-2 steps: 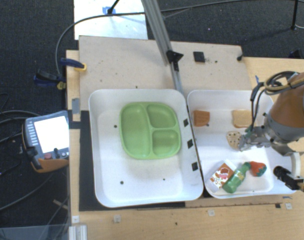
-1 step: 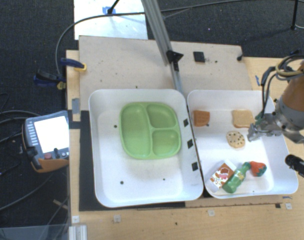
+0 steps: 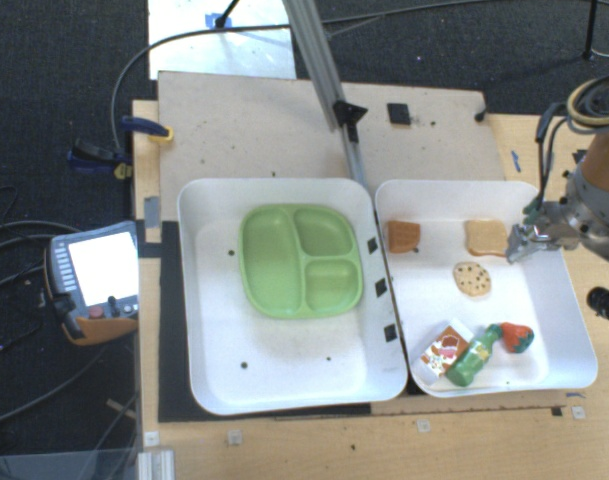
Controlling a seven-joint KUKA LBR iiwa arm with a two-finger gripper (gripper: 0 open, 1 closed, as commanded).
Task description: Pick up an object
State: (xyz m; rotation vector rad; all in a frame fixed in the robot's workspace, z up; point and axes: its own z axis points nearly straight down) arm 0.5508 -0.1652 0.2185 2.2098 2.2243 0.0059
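Gripper (image 3: 520,240) sits just beside the toast (image 3: 486,236), nothing seen in it; opening unclear. Centre over the toast and descend squarely before closing.

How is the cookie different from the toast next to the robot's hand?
The cookie is round with dark specks; the toast is squarish and plain tan. The toast lies toward the bin's back, right beside the gripper; the cookie sits just in front of it, farther from the gripper. The toast looks a bit larger. Both lie flat in the right bin, and the gripper holds neither.
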